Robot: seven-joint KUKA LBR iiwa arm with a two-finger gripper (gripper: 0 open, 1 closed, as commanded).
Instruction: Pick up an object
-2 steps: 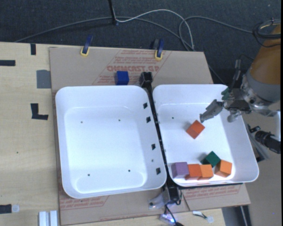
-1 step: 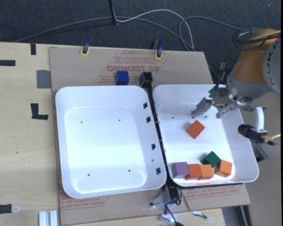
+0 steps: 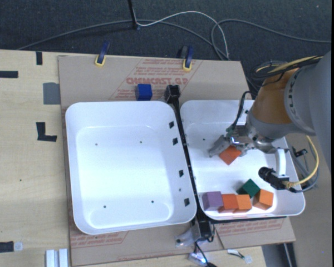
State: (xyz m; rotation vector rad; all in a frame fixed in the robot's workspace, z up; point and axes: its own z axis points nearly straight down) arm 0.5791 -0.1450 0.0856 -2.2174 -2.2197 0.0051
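Over right bin [image 3: 211,111] | my claw [image 3: 227,148] grips red block [image 3: 230,156] between its fingers | purple [image 3: 212,200], orange [image 3: 236,202], green [image 3: 247,188] blocks near front wall

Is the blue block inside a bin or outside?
Outside. The blue block sits on the cardboard sheet just beyond the far rim of the left bin.

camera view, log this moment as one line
arm: over right bin | gripper: at orange-red block, grasp unclear | near edge: purple block, orange blocks, green block
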